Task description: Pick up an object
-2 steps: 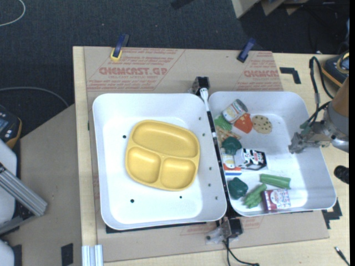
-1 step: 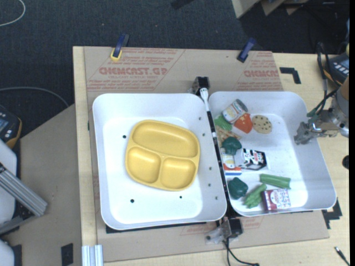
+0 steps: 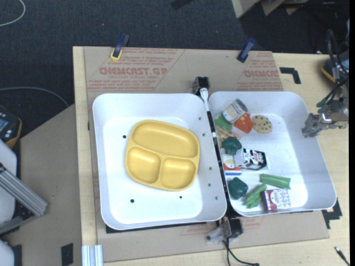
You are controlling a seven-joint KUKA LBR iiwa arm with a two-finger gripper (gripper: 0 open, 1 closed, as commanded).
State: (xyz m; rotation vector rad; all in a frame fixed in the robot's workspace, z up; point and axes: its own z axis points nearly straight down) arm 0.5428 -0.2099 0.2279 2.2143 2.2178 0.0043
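The right bin [image 3: 302, 165] holds several toy food items. A small can [image 3: 236, 110], a red piece [image 3: 244, 124] and a brown cookie [image 3: 262, 124] lie at its far left. Below them are a green broccoli [image 3: 230, 145] and a black-and-white packet [image 3: 253, 158]. At the near end lie a dark green pepper [image 3: 237, 187], a green stalk [image 3: 274, 179], a green pod [image 3: 254, 195] and a red box [image 3: 276, 199]. My gripper [image 3: 312, 127] hangs over the bin's right rim, apart from all the items, with nothing seen in it.
The left bin [image 3: 108, 148] carries a yellow divided plate [image 3: 162, 154]. Both bins rest on a cardboard sheet [image 3: 166, 71] held by clamps at the far edge. Cables and arm parts [image 3: 337, 71] crowd the right side. Bare white floor shows in the right bin's right half.
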